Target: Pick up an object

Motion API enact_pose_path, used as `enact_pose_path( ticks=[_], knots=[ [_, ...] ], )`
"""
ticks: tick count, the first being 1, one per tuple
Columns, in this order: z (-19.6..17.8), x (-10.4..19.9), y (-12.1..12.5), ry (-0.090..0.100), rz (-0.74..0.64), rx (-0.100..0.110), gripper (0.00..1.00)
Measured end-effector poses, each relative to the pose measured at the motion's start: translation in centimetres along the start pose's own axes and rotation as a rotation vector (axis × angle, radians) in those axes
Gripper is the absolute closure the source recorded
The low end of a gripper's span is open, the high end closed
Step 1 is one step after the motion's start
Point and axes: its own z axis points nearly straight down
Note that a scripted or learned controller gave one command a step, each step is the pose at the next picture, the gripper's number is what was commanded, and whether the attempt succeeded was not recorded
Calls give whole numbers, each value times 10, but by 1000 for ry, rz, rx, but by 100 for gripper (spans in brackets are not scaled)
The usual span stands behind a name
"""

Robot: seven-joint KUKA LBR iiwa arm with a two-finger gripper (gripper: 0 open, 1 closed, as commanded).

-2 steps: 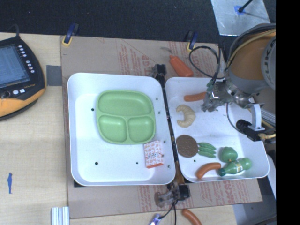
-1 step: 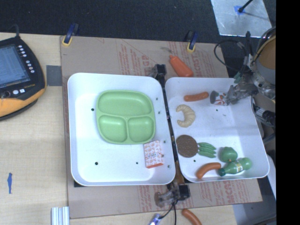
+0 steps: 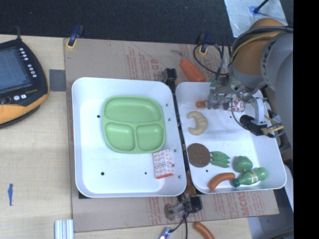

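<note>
Camera view — one croissant [image 3: 198,122], one cookie [image 3: 199,154], two sausages [image 3: 221,179]; hand [image 3: 218,98] low, grip unclear.

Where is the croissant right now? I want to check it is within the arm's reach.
The croissant lies in the right bin, near its left wall, just below the gripper and above the brown cookie.

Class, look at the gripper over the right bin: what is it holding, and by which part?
It cannot be told: the gripper hangs low at the right bin's far end.
</note>
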Motion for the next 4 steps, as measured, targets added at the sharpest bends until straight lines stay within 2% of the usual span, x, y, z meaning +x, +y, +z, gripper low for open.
enact_pose_path(
  ticks=[1, 2, 3, 4],
  knots=[
    [18, -19, 0, 0, 3, 1, 100],
    [18, -8, 0, 0, 2, 2, 100],
    [18, -27, -38, -3, 2, -2, 100],
    [-76, 20, 1, -1, 2, -6, 100]
  ],
)
